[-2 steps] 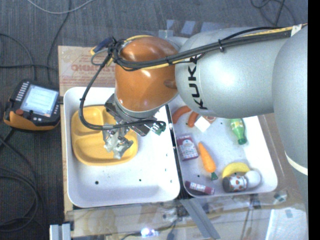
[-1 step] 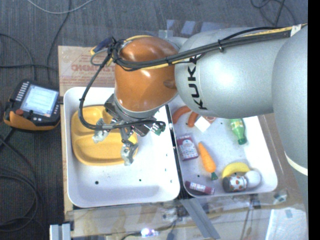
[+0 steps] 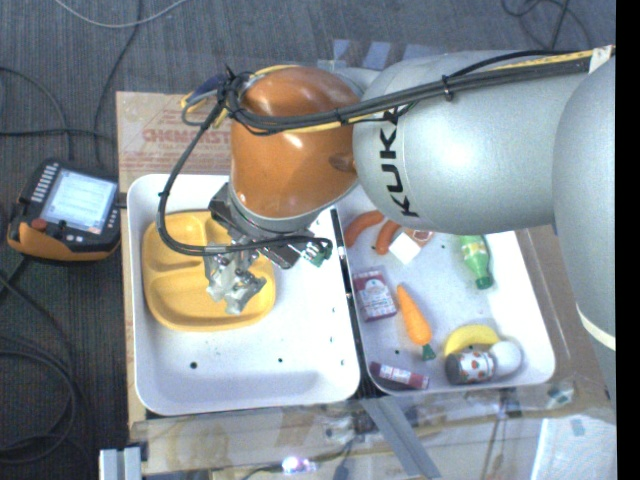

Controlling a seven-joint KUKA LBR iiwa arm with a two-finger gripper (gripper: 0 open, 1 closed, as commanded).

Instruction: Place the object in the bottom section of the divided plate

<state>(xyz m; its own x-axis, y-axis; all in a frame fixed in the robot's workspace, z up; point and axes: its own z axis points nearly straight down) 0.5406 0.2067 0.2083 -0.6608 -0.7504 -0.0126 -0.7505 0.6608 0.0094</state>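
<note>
The yellow divided plate (image 3: 178,286) lies in the left part of the left white bin (image 3: 250,373). My gripper (image 3: 235,284) hangs over the plate's right side, just above its large lower section and near the rim. I see no object under it or in the plate's visible sections. The orange wrist band and grey arm hide the plate's upper right part.
The right bin (image 3: 530,313) holds a carrot (image 3: 413,314), a green bottle (image 3: 477,261), a banana (image 3: 470,337), a round clown toy (image 3: 483,364), a dark red packet (image 3: 375,295), a small dark bottle (image 3: 398,375) and an orange sausage (image 3: 362,226). A teach pendant (image 3: 65,213) lies left of the bench.
</note>
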